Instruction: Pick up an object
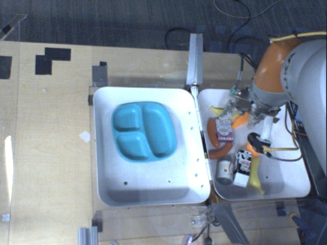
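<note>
My gripper (236,107) hangs low over the back of the right bin (291,182), under the orange-banded wrist. Right beside it lie an orange piece (240,119) and a small yellow piece (217,109). A pink packet (224,129) lies just left of and in front of the gripper. Next to the packet is a red sausage (211,128), and a second sausage (220,151) lies in front of it. Nearer the front sit a small can (223,171), a black-and-white carton (242,164) and a banana (255,176).
The left bin (110,188) holds a blue divided plate (144,130). A metal post (194,60) stands at the back between the two bins. The wooden bench (46,152) stretches off to the left.
</note>
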Tool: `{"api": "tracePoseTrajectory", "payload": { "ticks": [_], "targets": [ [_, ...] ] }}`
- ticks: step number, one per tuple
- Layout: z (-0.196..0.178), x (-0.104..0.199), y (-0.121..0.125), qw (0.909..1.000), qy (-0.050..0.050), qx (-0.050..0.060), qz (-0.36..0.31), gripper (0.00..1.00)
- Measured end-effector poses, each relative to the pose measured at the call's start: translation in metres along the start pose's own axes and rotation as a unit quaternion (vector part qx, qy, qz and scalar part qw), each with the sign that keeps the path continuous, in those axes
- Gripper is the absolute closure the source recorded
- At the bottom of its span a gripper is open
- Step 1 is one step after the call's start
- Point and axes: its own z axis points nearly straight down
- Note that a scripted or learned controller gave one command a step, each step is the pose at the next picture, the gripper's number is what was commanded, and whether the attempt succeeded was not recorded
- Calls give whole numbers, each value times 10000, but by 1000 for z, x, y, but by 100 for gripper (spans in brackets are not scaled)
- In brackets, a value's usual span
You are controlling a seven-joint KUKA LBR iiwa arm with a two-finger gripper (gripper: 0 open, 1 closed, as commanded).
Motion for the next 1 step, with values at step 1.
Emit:
{"api": "tracePoseTrajectory", "payload": {
  "ticks": [1],
  "targets": [
    [-11,1,1,10000,8,-20,-6,100]
  ]
}}
